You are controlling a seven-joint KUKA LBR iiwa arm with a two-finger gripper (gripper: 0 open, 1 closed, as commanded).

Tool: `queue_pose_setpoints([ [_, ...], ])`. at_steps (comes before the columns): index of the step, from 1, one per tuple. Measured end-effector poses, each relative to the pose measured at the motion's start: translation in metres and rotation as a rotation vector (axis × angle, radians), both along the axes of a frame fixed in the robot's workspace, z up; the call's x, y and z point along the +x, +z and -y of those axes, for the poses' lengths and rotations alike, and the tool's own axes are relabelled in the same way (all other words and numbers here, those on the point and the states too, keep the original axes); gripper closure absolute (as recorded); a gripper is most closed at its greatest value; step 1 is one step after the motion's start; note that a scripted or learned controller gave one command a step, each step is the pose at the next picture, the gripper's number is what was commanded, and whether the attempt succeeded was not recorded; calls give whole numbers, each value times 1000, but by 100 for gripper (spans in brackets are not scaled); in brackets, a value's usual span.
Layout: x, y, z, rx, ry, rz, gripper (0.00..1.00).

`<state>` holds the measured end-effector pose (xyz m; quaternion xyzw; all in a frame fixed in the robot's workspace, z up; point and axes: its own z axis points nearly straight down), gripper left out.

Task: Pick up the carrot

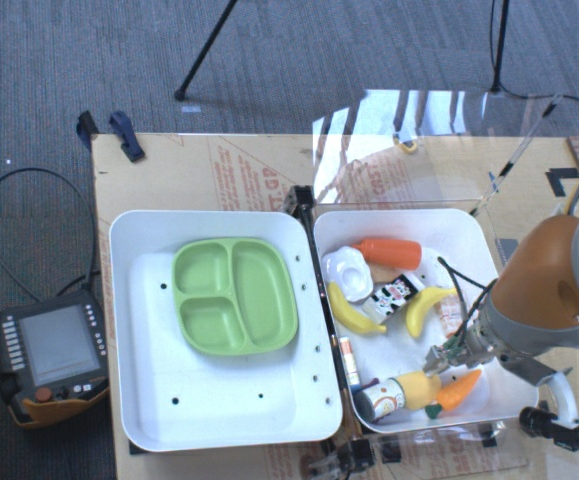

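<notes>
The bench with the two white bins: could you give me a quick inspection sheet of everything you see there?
Surface: cardboard-topped bench bearing a left bin and a right bin.
Job's things: carrot lying near the right bin's front edge, beside a yellow bottle.
Clutter: green divided plate in the left bin; two bananas, an orange bottle, a white cup, a small carton in the right.
Grippers: gripper just above the carrot; grasp unclear.
Cables: black cable on the floor.
Surroundings: control pendant, tripod legs.
</notes>
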<state>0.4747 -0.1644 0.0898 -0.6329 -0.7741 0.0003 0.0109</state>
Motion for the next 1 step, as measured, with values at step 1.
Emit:
queue_pose_setpoints([
  [1,13,102,-24,-13,-215,10,100],
])
